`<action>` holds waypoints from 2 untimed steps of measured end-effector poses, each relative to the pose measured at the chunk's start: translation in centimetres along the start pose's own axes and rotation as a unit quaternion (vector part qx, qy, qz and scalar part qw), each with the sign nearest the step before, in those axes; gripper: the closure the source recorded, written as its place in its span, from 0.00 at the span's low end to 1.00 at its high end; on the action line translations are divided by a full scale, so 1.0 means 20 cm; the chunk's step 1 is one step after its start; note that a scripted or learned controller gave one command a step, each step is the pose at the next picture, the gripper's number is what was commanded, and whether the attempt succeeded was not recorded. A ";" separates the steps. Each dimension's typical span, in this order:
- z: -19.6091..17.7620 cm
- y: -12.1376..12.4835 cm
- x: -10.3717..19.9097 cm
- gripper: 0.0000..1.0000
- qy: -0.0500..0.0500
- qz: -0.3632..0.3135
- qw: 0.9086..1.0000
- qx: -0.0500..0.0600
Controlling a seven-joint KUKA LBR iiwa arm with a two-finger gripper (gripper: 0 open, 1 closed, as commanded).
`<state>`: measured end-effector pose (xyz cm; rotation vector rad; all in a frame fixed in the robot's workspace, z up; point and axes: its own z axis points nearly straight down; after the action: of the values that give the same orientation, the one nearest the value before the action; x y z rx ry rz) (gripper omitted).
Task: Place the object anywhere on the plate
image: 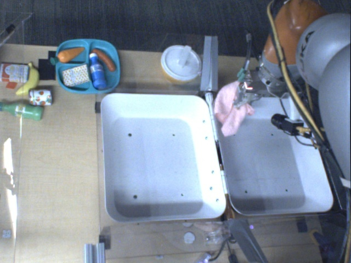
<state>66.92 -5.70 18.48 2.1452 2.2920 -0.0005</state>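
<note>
A pale wood-grain worktop (55,174) fills the scene from above, meeting a dark, ribbed grey floor (137,7) along its far edge. A grey metal post (208,64) rises at the back between the two bins. Soft glare streaks the worktop's left side, where a clear panel's edge (13,26) catches the light.

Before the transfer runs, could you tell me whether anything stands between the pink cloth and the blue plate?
Yes: the grey post and white lidded cup stand between the pink cloth and the blue plate, which already holds toy food.
</note>
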 end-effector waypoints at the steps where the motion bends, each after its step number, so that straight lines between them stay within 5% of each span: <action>1: -0.20 0.01 0.01 1.00 0.000 -0.005 1.000 -0.001; 2: -0.15 -0.08 0.25 1.00 0.001 -0.205 0.979 -0.001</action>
<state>64.93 -0.79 21.55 1.6298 2.6838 0.0021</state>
